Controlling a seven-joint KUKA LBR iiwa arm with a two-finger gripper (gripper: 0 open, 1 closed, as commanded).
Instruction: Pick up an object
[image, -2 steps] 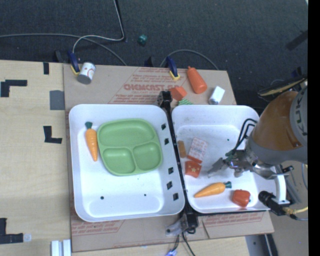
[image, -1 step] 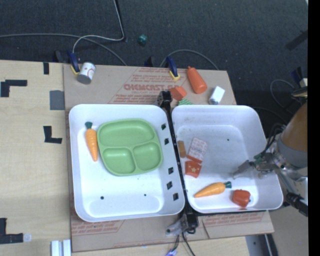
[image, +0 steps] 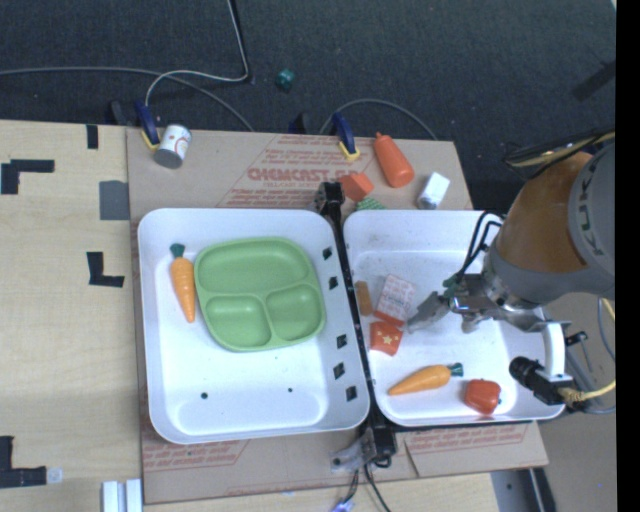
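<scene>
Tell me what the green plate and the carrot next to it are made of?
The green divided plate in the left white bin looks like smooth plastic: one even colour, rounded moulded compartments, a soft sheen. The small orange carrot with a green top beside it is probably a plastic toy, since its colour is flat and its shape very neat, though rubber or foam is possible.

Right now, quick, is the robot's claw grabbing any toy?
Gripper: over the right bin, fingers slightly open, nothing between them; it isn't holding a toy.
</scene>
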